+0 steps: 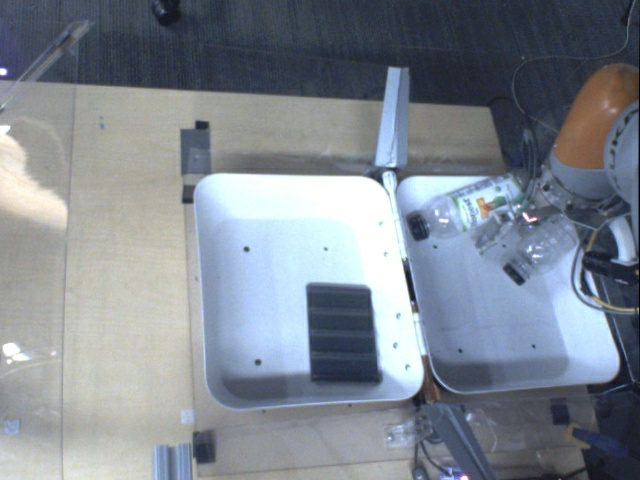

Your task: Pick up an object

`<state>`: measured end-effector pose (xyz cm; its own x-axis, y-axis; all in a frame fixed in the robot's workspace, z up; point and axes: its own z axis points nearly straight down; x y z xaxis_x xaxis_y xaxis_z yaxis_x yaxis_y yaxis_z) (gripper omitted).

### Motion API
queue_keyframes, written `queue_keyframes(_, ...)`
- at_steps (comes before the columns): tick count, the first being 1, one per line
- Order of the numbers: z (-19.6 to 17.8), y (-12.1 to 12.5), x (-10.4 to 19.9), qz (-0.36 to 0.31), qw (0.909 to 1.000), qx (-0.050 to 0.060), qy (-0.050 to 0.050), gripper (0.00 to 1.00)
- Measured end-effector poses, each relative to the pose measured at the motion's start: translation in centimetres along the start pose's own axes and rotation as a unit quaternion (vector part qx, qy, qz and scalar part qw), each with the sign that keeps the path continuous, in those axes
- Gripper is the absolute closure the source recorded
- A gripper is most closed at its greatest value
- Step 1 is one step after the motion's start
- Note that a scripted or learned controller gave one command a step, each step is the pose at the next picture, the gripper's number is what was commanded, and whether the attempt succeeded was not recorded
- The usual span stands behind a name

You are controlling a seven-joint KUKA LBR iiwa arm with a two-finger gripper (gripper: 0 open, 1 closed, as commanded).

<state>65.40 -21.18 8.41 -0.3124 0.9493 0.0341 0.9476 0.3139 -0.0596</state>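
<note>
A clear plastic bottle (465,210) with a green and orange label lies on its side at the back of the right bin (500,358), its dark cap pointing left. A second clear bottle (538,248) with a black cap lies just right of it, cap toward the front. My gripper (534,211) hangs low over the spot where the two bottles meet, under the grey wrist and orange band (592,118). The clear plastic and the wrist blur its outline. A black ribbed rectangular block (343,333) lies flat in the left bin (240,268), front of centre.
A grey metal post (392,118) stands behind the seam between the bins. Cables (600,268) hang off the arm past the right bin's right rim. A small black bracket (197,153) sits at the left bin's back left corner. Wooden benchtop surrounds the bins.
</note>
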Motion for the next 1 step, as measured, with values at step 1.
queue_keyframes(1,0.01,-0.25,-0.35,-0.05,0.9987,0.001,-0.002,0.0)
